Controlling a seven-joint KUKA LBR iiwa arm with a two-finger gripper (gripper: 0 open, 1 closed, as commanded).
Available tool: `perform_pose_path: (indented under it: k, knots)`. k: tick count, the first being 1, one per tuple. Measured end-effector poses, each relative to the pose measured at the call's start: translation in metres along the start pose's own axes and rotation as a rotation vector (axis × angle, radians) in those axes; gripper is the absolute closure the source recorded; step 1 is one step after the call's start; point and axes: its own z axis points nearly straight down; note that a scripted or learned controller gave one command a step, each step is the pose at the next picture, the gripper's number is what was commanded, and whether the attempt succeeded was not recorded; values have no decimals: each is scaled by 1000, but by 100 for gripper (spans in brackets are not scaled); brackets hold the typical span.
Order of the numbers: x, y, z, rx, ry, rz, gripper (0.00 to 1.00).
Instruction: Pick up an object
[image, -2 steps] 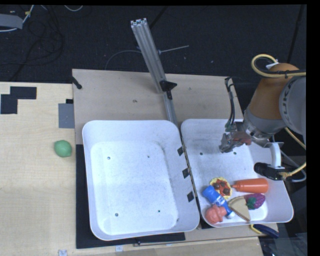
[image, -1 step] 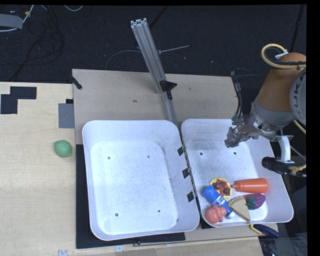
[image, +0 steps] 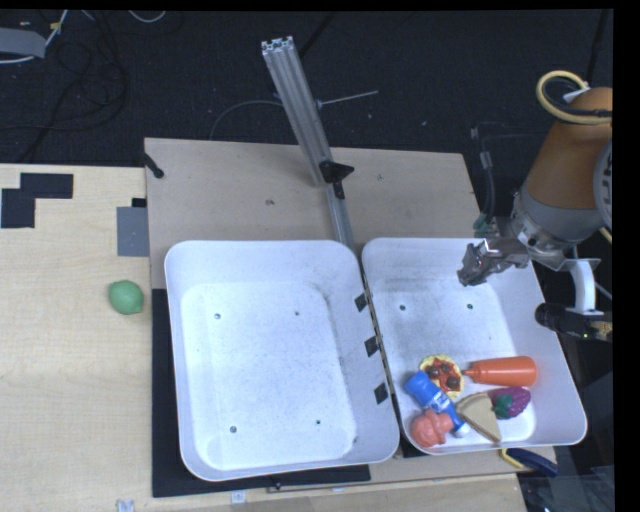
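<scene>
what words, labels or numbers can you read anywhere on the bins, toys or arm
None can be read.
The orange bottle and the blue toy in the right bin show no legible print; any marks are too small and blurred.
The arm shows no readable label.

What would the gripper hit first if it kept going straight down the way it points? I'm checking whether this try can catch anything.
Probably bare floor of the right bin. The gripper sits over its far end, while the toy pile lies at the near end, off that line. Depth is hard to judge.
</scene>
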Motion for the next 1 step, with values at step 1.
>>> perform_pose_path:
  k: [1]
  knots:
    - [53,1,-14,1,1,-4,100]
